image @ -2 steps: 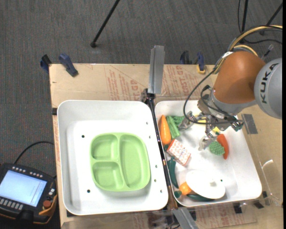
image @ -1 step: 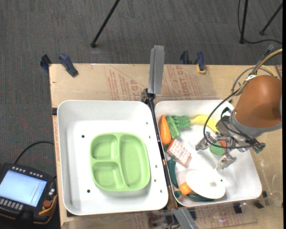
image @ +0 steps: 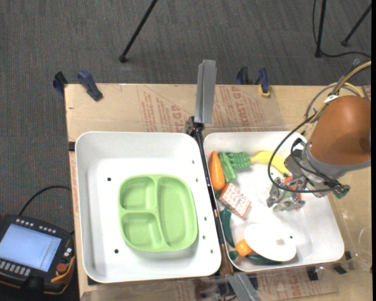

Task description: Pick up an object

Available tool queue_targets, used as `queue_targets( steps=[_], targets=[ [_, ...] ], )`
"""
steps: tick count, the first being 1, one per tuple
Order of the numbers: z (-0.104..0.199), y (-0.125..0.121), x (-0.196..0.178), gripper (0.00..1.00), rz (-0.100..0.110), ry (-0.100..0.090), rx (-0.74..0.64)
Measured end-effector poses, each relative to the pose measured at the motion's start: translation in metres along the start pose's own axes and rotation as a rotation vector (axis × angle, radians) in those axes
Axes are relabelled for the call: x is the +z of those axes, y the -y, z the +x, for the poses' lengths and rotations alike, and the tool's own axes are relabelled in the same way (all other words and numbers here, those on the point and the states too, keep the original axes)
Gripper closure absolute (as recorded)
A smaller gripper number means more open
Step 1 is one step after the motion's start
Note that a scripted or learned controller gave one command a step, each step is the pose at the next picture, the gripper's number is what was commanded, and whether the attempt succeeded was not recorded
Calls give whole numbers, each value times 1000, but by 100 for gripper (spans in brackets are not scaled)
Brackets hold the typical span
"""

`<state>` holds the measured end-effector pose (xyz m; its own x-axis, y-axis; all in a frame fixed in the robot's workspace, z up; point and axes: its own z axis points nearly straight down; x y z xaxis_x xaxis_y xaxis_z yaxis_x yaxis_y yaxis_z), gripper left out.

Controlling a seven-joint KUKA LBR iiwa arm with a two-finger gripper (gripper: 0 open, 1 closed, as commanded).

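White bare floor of the right bin (image: 313,231) is seen under the gripper (image: 284,198); whether it is clenched cannot be told. Toys are piled at the middle: carrot (image: 217,170), banana (image: 267,159). Nothing could be grabbed.

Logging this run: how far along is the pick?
Done: the hand is low inside the right bin. In hand: nothing visibly held. Left: lifting something, such as the carrot, banana or white plate. The green tray sits in the left bin.
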<state>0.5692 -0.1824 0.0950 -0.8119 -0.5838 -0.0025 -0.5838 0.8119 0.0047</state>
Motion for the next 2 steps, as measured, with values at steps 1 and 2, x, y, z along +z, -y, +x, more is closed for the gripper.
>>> queue_targets(
  steps=[1,2],
  targets=[
    [-43,69,8,100,3,2,206],
    [-86,15,-114,100,10,10,383]
  ],
)
